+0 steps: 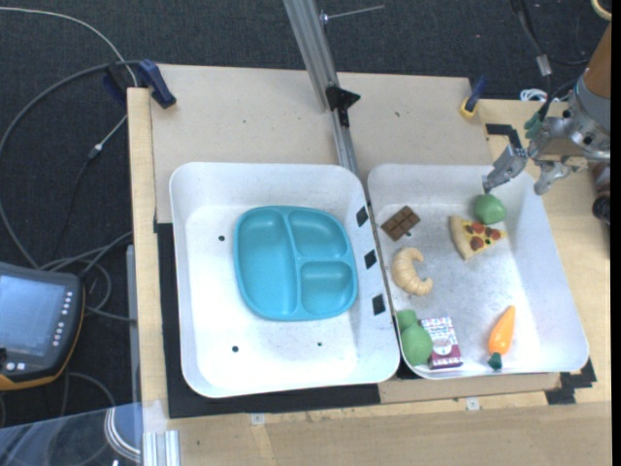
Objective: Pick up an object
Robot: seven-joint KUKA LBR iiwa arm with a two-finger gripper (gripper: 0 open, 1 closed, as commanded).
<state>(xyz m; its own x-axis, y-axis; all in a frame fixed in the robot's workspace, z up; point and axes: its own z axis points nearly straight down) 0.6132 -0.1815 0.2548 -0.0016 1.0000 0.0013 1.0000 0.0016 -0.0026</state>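
The fingers are seen spread apart with nothing between them, poised over the far right corner of the right bin. A small green ball lies just below them, toward seven o'clock, and is judged the likeliest target; being round, it offers no long axis. A pizza slice touches it at seven o'clock. A croissant and a carrot lie further off. A blue tray is held by the left bin.

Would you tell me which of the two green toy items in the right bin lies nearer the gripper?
The round green toy at the bin's far side, beside the pizza slice, just below the gripper; the other green toy sits at the near edge.
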